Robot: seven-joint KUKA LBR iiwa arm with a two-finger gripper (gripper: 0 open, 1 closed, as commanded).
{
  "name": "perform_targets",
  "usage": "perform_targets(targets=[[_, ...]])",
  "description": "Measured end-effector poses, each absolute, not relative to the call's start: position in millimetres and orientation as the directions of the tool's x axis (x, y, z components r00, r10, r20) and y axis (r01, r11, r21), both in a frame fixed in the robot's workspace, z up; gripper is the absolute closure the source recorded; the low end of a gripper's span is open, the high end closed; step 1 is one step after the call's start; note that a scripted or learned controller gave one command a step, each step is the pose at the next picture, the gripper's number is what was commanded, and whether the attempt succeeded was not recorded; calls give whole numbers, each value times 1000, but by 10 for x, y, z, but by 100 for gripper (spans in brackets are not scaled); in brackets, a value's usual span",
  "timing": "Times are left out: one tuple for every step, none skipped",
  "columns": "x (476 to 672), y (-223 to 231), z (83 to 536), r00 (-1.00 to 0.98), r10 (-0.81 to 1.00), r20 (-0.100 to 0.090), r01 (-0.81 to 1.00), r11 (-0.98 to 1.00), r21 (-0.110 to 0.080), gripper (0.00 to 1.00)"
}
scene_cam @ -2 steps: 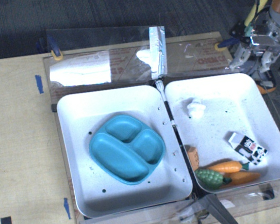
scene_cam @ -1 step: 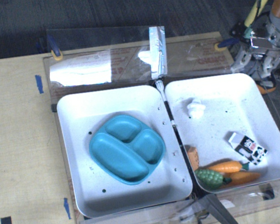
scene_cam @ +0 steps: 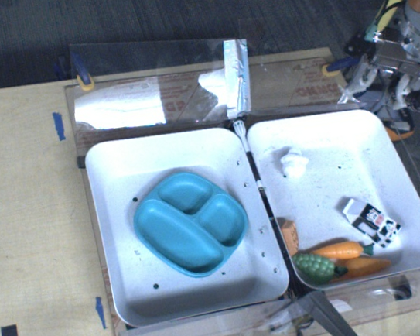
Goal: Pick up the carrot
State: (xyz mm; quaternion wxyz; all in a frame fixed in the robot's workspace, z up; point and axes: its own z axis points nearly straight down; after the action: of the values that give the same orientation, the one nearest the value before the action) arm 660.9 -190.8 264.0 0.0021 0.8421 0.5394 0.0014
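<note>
Carrot [scene_cam: 346,249] lies along the near wall of the right bin [scene_cam: 394,143], touching a green vegetable [scene_cam: 316,265] and a second orange piece [scene_cam: 369,265] just beside it. Risk: so crowded, a grasp may catch a neighbour or slip against the bin wall. Gripper [scene_cam: 397,88] hangs beyond the far right corner, well apart from the carrot; whether it is open cannot be told. Count: two bins, one blue divided plate [scene_cam: 191,222] in the left bin [scene_cam: 119,185], one toy cow [scene_cam: 376,222], one white lump [scene_cam: 294,163].
</note>
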Motion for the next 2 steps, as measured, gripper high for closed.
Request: perform_targets(targets=[[6673,-2065,4212,516,857,1,857,-516,9,0],[6686,-2038,4279,511,860,-2,860,-511,6,100]])
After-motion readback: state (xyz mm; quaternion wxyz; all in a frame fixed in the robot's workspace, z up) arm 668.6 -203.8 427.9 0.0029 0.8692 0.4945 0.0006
